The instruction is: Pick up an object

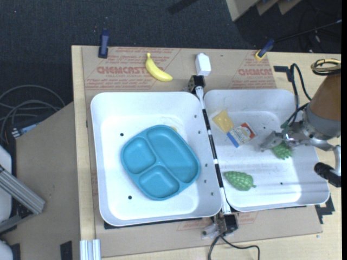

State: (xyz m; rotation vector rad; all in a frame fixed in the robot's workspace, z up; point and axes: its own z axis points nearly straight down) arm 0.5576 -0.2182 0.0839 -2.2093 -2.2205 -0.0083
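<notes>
The right bin (260, 196) holds several small things. A flat yellow piece (222, 120) lies near its back left, and a red, white and blue packet (241, 134) sits just in front of it. Toward the front rests a bumpy green fruit (238, 179). A smaller leafy green item (282, 151) lies at the right side of the bin. My gripper (275, 141) is low over the bin, right at that leafy green item's upper left edge. The grey arm with its orange band (327, 97) comes in from the right.
The left bin (108, 118) carries a blue divided plate (159, 161). On the bench behind the bins lie a yellow banana (158, 69) and a white block (203, 64). Blue clips (103, 43) sit at the back edge. Cables (295, 83) run beside the arm.
</notes>
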